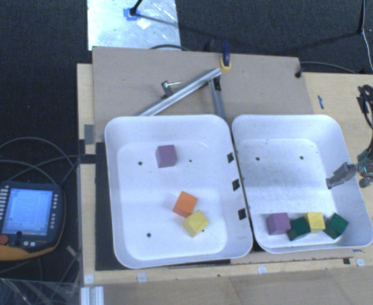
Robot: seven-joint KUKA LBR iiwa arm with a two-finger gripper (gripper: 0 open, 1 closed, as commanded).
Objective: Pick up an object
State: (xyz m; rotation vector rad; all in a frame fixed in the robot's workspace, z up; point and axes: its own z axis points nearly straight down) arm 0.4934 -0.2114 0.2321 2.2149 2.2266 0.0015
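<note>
The left bin (119, 189) holds a purple cube (166, 155), an orange cube (185, 203) and a yellow cube (196, 223) that touches the orange one. Along the front wall of the right bin (288, 129) sit a purple cube (278, 223), a dark green cube (297, 228), a yellow cube (315, 221) and a green cube (336, 225). My gripper (358, 173) reaches in at the right bin's right rim, above and to the right of that row, touching none of the cubes. Nothing shows in its grasp.
A metal bar (180, 91) lies on the brown board behind the bins. A teach pendant (22, 218) with cables rests on the floor to the left. Black cables (372, 110) hang near the bench's right edge.
</note>
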